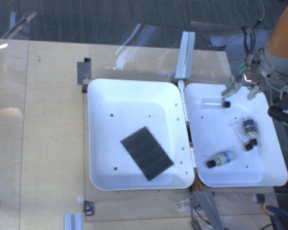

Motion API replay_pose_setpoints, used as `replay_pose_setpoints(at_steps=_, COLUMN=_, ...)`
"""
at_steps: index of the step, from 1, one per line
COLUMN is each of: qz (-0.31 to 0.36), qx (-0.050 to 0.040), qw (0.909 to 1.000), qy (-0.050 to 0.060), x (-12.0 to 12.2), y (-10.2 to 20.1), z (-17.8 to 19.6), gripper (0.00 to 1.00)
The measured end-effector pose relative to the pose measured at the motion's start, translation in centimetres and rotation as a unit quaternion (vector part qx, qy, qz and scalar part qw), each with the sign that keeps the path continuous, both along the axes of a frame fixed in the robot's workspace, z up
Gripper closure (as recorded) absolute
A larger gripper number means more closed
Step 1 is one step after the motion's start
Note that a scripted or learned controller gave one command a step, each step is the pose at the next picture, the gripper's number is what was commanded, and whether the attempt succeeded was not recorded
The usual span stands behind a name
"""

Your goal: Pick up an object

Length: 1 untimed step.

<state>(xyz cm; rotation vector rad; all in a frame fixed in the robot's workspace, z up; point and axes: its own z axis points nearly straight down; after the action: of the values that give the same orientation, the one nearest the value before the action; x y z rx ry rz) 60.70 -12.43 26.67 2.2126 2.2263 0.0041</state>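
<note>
1. The clear tube with a black cap (215, 102) lies on its side near the far edge of the right bin (278, 178), just below the tool (241, 89).
2. It looks light, rigid and smooth, likely to roll or slip; taking it across the middle of its barrel seems safest.
3. Two small bottles (222, 159) (247, 131) lie nearer in the same bin; a flat dark pad (147, 153) sits in the left bin (101, 176).
4. The tool hovers with its fingers spread apart, nothing between them, touching nothing I can make out.
</note>
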Motion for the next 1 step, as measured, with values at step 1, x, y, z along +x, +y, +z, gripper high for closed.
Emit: replay_pose_setpoints(at_steps=1, qz=0.002, qx=-0.0006, qw=1.0, qy=-0.002, x=-3.32, y=-4.78, z=-16.66, gripper=0.0)
